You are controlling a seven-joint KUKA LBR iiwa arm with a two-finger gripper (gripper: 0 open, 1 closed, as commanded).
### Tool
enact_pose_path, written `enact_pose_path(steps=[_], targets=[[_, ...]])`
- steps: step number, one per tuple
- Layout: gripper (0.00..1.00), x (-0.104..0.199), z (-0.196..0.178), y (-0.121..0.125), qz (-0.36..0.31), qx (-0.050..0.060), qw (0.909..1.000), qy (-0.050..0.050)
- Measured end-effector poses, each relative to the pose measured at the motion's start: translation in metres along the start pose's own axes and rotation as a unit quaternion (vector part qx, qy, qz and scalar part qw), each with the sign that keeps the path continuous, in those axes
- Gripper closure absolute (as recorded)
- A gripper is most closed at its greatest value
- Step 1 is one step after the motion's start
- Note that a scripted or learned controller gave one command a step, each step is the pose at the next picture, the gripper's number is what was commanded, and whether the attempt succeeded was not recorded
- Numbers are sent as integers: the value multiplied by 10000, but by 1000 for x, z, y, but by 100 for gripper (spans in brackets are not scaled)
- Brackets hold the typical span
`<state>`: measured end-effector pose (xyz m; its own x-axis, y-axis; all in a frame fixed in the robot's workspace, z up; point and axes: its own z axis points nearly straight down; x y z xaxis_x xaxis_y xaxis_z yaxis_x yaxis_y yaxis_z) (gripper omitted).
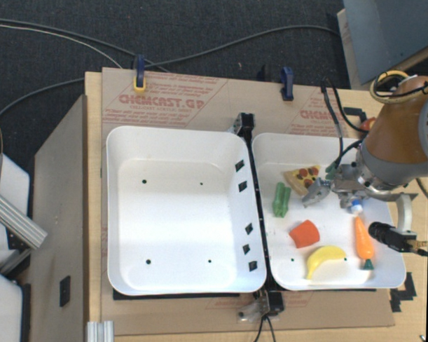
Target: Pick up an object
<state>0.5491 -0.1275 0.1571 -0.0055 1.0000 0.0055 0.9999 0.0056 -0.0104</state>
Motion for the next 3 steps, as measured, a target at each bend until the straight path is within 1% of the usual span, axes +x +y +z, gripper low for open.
enact_pose_path(steps=[1,2,3], targets=[[0,26,72,79,-1,-75,10000,-26],[0,32,67,86,20,-108,9999,-45],[0,33,66,109,20,-64,10000,-26]])
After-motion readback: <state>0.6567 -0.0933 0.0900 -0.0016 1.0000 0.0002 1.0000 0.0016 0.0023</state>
